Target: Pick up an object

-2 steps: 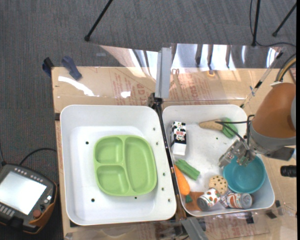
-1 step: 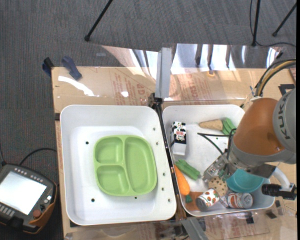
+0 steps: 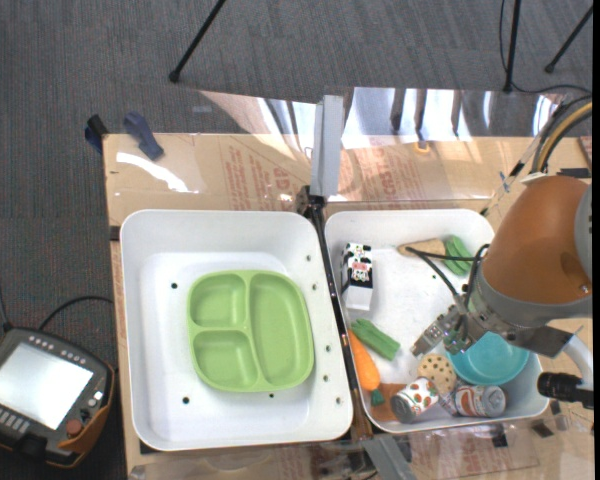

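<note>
My gripper (image 3: 435, 336) hangs low over the right bin (image 3: 410, 211), near the middle of its right half. Just below it lies a speckled round cookie (image 3: 438, 370), and a teal bowl (image 3: 492, 360) sits close on its right, partly under the arm. To its left a green vegetable piece (image 3: 377, 338) lies next to an orange carrot (image 3: 364, 363). A black-and-white cow-patterned box (image 3: 357, 268) stands near the bin's left wall. Two small cans (image 3: 416, 401) (image 3: 475, 401) lie along the front wall. I see nothing held in the gripper.
The left bin (image 3: 160, 248) holds a light green divided plate (image 3: 250, 330). At the back of the right bin lie a green toy (image 3: 460, 253) and a tan wooden piece (image 3: 425, 248). The arm's orange band (image 3: 540, 248) covers the right bin's right side. A teach pendant (image 3: 40, 388) lies on the floor at left.
</note>
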Controlling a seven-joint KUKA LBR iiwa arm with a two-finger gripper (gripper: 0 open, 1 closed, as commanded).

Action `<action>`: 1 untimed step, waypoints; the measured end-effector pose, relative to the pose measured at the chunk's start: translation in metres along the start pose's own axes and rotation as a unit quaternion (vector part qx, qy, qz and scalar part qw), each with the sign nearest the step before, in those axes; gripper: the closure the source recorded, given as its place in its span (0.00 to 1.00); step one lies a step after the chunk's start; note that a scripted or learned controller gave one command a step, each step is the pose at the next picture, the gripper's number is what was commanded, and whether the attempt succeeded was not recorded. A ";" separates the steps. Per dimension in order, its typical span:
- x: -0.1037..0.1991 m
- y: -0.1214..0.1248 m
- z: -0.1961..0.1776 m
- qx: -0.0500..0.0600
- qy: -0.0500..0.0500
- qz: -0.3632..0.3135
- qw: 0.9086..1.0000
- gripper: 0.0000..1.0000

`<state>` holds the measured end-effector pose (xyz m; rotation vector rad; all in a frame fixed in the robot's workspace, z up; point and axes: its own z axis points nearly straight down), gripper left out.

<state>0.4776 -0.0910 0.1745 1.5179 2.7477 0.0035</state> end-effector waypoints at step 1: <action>0.027 0.018 -0.093 -0.001 -0.001 0.068 0.998 1.00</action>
